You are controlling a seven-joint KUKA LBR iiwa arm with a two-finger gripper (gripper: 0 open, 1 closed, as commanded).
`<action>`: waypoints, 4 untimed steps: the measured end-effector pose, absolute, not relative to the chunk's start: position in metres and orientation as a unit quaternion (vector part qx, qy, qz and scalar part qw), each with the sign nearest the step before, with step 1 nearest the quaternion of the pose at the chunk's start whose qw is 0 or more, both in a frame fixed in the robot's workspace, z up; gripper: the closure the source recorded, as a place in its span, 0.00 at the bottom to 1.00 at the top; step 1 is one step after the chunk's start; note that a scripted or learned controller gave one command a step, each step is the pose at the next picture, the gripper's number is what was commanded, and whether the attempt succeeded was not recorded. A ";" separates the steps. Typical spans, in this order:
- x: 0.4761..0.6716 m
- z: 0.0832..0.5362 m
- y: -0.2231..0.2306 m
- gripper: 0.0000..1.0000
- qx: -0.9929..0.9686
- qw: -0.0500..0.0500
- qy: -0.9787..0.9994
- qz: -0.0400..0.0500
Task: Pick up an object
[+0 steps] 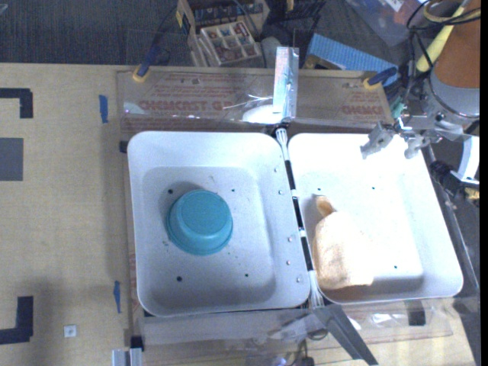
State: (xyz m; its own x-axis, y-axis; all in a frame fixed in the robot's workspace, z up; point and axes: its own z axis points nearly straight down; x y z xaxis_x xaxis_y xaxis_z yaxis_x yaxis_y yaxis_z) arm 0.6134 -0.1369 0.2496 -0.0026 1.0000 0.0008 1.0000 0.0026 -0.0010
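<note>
Tan sponge (pixel 341 252) well below-left of gripper (pixel 392 138).

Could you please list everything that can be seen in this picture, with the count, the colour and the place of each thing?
left bin: one, white, left half of the bench, holds the bowl.
right bin: one, white, beside the left bin, holds the sponge.
bowl: one, blue-green, upside down, about the middle of the left bin's floor.
sponge: one, tan, near the left wall of the right bin, toward its front.
clear panel: one, transparent with red lettering, standing behind both bins.
blue tape marks: two, blue, on the bench left of the left bin.
clutter: several boxes and cables, mixed colours, on the floor behind the bench.
gripper: one, grey metal, above the back right corner of the right bin, nothing between its fingers.
arm: one, orange band visible, at the upper right.
</note>
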 end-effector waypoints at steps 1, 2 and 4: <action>0.601 0.135 -0.098 0.00 -0.707 0.000 -0.707 0.000; 0.588 0.088 -0.100 0.00 -0.665 -0.002 -0.747 -0.003; 0.589 0.100 -0.104 0.00 -0.668 -0.005 -0.744 -0.004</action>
